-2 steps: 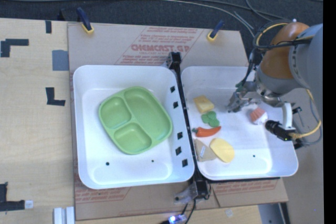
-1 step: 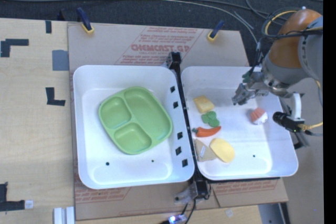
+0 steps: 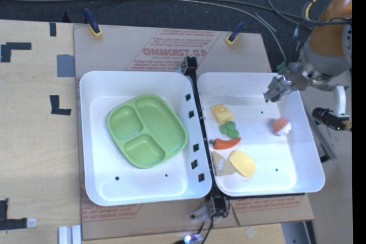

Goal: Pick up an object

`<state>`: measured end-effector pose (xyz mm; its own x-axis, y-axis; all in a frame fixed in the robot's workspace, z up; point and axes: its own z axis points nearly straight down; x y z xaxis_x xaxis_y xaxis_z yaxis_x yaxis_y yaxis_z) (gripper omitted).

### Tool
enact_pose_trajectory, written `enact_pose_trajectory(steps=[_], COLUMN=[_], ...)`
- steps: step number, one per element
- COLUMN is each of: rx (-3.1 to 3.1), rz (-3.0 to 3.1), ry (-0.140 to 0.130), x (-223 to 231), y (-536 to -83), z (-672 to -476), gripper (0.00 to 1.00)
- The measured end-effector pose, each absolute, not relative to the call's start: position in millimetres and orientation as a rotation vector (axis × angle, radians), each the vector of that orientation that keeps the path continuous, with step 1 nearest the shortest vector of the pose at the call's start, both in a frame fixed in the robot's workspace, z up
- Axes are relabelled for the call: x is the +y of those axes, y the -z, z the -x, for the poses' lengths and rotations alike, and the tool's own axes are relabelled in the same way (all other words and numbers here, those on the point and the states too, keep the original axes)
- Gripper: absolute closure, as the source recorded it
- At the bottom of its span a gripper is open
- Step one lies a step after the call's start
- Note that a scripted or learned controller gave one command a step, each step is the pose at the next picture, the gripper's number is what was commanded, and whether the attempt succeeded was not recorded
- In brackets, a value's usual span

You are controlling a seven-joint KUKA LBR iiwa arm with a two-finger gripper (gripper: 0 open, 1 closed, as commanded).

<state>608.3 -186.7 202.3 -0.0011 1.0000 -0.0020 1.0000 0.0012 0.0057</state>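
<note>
Camera view shows the left bin (image 3: 91, 123) carrying a green divided plate (image 3: 147, 130). Right bin (image 3: 309, 174) holds a yellow piece (image 3: 242, 163), yellow block (image 3: 222, 113), carrot (image 3: 226, 144) and pink-white item (image 3: 281, 126). Gripper (image 3: 275, 90) hovers over its upper right; its opening seemingly carries nothing, though blur prevents telling.

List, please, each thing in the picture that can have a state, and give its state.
Green tray: lying flat in the left bin, its compartments hold nothing.
Yellow block: resting in the right bin.
Carrot: lying on its side.
Yellow lemon-like piece: resting.
Pink piece: resting, not held.
Gripper: over the right bin's far edge.
</note>
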Motion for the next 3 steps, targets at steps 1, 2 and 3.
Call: enact_pose_trajectory(steps=[1, 2, 3], rx=[2.221, 2.229, 2.228], rz=[-2.217, -2.216, -2.217], ry=[-0.002, 0.0, 0.0], x=[-187, -134, -91], y=[-240, -227, -226], z=[-609.3, -619.1, -624.6], gripper=[1.0, 1.0, 1.0])
